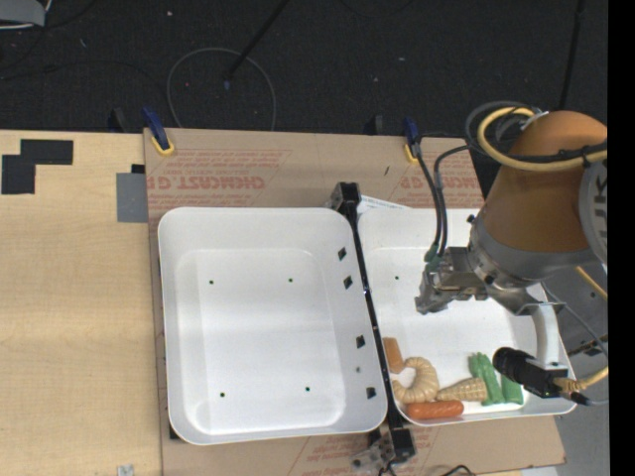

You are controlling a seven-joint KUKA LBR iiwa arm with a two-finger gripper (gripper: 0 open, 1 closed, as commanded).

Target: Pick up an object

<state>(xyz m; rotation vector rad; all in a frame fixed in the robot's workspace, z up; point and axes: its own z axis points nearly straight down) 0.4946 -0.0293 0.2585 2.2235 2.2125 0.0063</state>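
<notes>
- Gripper (437, 298) hangs over the right bin (397, 256); whether it is wide or narrow, I cannot tell.
- Croissant (419, 377), carrot (435, 411), green toy (494, 377) lie at that bin's near edge.

Arm (541, 201) bent low, wrist down

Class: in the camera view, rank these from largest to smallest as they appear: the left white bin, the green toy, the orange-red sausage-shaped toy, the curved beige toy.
1. Left white plastic bin
2. Curved beige croissant-like toy
3. Green ridged toy and orange-red sausage-shaped toy: they look alike in size, and the arm partly hides the green one, so I leave them unranked.
</notes>
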